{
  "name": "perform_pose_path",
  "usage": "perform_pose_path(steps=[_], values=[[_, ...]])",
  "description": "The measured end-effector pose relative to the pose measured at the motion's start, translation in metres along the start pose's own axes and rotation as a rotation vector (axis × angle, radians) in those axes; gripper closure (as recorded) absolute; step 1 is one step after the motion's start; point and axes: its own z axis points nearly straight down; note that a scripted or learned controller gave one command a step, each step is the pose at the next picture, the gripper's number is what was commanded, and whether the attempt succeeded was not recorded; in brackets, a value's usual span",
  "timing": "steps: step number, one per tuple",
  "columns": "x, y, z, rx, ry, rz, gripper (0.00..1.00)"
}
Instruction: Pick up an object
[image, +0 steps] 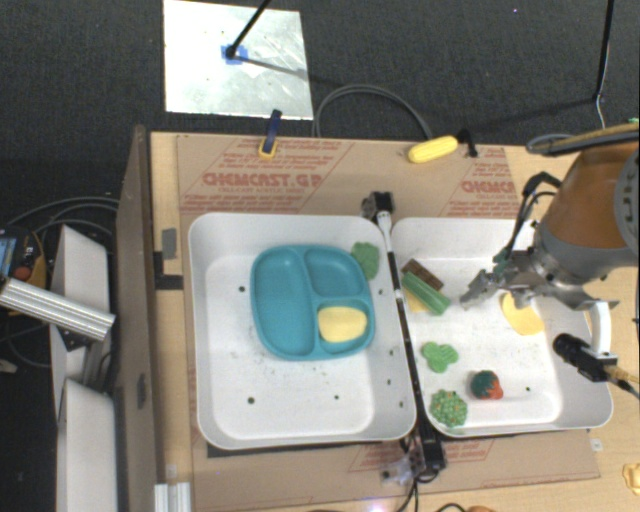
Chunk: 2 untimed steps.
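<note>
Status: nothing lifted; grasp not yet made, whole pick remains, by my reading. Two-finger gripper (487, 287) low inside the right-hand shallow white bin (580, 405), just beside the pale yellow flat piece (522, 314); whether its fingers stand apart or together, cannot tell. Right-hand bin also holds: long green stick (426, 292); brown block (421, 271); green leafy piece (438, 354); round green-and-red toy (486, 384); knobbly green ball (449, 407). Left of that bin, the left-hand shallow white bin (225, 400) holds: blue divided plastic plate (285, 305) carrying a yellow rounded lump (342, 323).
</note>
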Motion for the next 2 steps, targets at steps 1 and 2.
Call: perform_pose_path(steps=[1, 2], values=[[-0.068, 0.007, 0.025, -0.002, -0.003, 0.005, 0.00], [-0.076, -0.007, 0.034, 0.000, -0.001, 0.003, 0.00]])
